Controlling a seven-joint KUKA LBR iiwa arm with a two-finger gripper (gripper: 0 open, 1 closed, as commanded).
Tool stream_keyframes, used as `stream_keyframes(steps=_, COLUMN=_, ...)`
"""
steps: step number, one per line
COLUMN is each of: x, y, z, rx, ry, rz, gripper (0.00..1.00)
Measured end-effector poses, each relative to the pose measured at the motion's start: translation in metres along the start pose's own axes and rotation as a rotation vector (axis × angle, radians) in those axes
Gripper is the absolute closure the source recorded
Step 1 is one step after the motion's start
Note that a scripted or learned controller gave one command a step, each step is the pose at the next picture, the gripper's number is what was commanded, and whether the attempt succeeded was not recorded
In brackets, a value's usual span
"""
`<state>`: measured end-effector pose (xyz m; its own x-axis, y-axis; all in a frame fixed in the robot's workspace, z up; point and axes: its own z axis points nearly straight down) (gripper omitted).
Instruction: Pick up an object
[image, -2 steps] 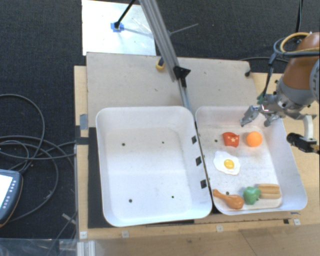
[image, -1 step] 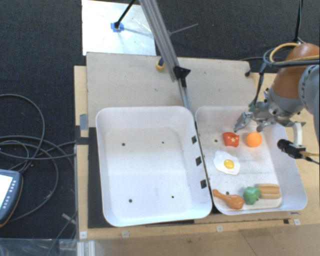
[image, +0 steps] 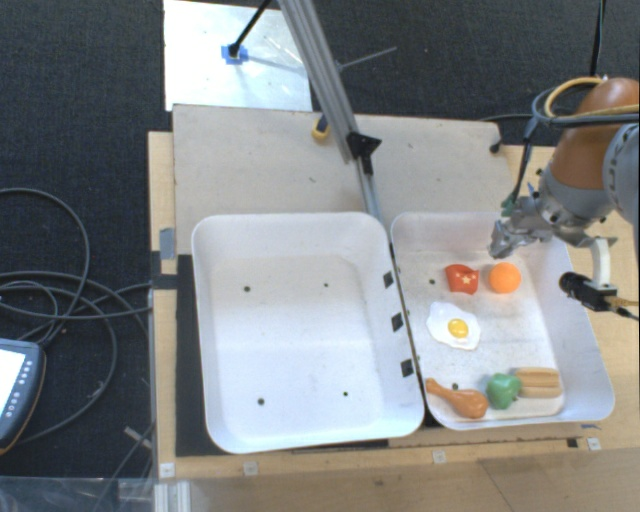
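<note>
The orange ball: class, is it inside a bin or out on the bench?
Inside. The orange ball lies on the right bin's floor, beside the red piece.

Pale wooden counter (image: 160, 200), rectangular, edged in light timber, standing on dark carpeted floor (image: 80, 100). Lying directly on it: a flat beige board (image: 260, 160) covering its far part; two shallow white plastic bins side by side, the left bin (image: 215, 400) and the right bin (image: 590, 390), their inner walls touching; a black mat (image: 187, 340) showing beneath the left bin's outer edge. A slanted grey metal pole (image: 330, 80) crosses above the board.
</note>
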<state>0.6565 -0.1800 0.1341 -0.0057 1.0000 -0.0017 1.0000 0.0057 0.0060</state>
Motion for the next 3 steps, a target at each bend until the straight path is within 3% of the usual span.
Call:
stream_keyframes(steps=1, x=0.002, y=0.007, z=-0.065, rx=-0.004, ry=-0.001, rz=0.0, gripper=1.0)
stream_keyframes(steps=3, x=0.009, y=0.01, z=-0.159, rx=-0.002, ry=-0.001, rz=-0.001, gripper=1.0)
